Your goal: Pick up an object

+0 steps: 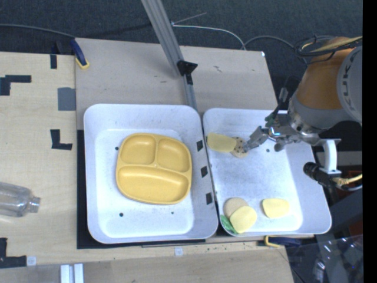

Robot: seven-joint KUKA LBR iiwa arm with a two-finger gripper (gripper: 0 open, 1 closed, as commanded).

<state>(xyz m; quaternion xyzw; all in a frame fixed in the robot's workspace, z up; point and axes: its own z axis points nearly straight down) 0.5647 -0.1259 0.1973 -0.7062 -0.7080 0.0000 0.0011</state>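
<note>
In the right bin (306,175), a pale yellow food piece (220,142) lies at the far left, with a small tan piece (240,152) touching its right end. My gripper (262,144) hangs over the bin's far half, open, nothing between its fingers. Its left finger (253,140) slants down toward the tan piece, the tip right beside it. Near the front edge lie a round tan piece (234,204), a yellow piece (244,219) resting partly on it, and another yellow piece (275,207).
The left bin (100,158) holds a yellow divided plate (155,168). A metal pole (162,25) slants in from the top toward the bins' far edge. A clear plastic bottle (15,199) lies on the bench at the far left. A green scrap (225,223) peeks out under the front pieces.
</note>
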